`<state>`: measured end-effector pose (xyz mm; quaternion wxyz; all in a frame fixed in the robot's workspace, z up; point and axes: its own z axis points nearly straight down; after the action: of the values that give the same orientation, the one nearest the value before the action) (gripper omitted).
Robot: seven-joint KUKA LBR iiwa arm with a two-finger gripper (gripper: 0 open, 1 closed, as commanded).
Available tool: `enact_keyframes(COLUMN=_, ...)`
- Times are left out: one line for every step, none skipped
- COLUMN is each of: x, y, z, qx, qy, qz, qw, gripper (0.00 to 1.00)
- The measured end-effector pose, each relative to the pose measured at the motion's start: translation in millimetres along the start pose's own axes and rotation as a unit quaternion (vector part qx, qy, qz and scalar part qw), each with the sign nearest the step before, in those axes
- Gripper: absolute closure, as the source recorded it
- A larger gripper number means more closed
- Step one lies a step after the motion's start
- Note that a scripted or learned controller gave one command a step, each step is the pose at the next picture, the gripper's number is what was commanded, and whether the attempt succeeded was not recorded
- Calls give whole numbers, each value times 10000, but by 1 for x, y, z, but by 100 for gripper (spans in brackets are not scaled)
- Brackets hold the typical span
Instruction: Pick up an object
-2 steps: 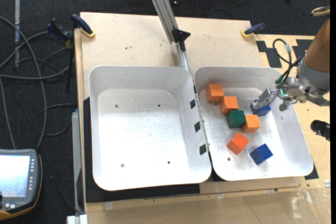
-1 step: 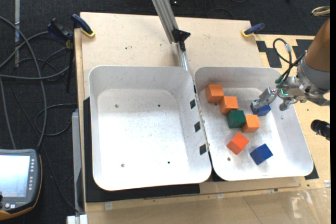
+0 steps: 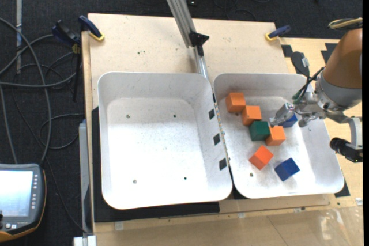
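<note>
The right bin (image 3: 323, 178) holds several blocks. Two orange blocks (image 3: 235, 102) (image 3: 251, 114) lie toward its back left. A green block (image 3: 260, 130) touches another orange block (image 3: 276, 135) in the middle. Nearer the front lie a fourth orange block (image 3: 261, 156) and a blue block (image 3: 286, 169). My gripper (image 3: 284, 116) is low in the bin, just right of the green block. A small blue piece (image 3: 290, 120) shows right under it, partly hidden by it. I cannot make out whether it is gripped.
The left bin (image 3: 109, 124) sits beside the right one, sharing a middle wall. A slanted metal pole (image 3: 176, 0) comes down to the bins' back edge. Clamps (image 3: 92, 29) (image 3: 278, 32) sit at the board's back corners. A tablet (image 3: 20, 199) lies at the bottom left.
</note>
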<state>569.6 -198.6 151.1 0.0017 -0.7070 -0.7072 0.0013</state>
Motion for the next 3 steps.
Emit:
enact_keyframes(x=-3, y=4, z=32, qx=-83, qy=-36, qz=0, qw=10000, gripper=0)
enact_keyframes(x=0, y=1, z=28, qx=-34, qy=-11, qz=0, qw=10000, gripper=100)
enact_keyframes(x=7, y=5, z=-18, qx=-44, qy=-9, qz=-16, qw=10000, gripper=100)
